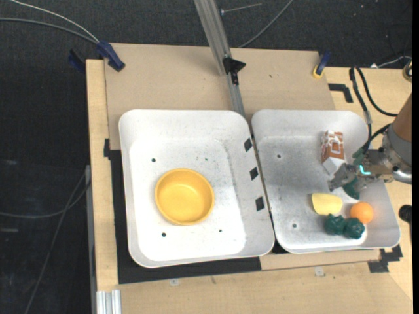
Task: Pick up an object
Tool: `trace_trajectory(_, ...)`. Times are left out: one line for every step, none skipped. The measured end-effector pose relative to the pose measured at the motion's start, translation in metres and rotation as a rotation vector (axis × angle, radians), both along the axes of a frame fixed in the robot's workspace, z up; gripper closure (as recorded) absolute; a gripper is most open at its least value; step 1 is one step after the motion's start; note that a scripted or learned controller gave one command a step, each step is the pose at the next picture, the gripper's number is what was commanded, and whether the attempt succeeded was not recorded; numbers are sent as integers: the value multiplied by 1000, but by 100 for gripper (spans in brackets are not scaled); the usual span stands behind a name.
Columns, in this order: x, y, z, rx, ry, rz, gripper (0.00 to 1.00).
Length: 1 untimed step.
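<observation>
My gripper (pixel 347 180) reaches in from the right over the right bin (pixel 288 175), low above its floor. Its fingers look spread, with nothing between them. Just below it lie a pale yellow piece (pixel 326 204), an orange ball (pixel 361 212) and a dark green lumpy object (pixel 345 226). A white and brown packet (pixel 332 146) lies a little above and left of the gripper. A yellow bowl (pixel 184 195) sits in the left bin (pixel 141 149).
A metal pole (pixel 216 38) slants down from the top to the gap between the bins. Blue clamps (pixel 110 54) hold the bench's far left corner. Black cables (pixel 363 100) run along the right side near the arm.
</observation>
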<state>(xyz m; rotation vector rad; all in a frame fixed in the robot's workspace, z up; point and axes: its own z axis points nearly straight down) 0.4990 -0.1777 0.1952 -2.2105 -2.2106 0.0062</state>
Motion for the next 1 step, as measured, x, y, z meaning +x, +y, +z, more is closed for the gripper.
trace_trajectory(1, 0, 3, -1, -6, 1, 0)
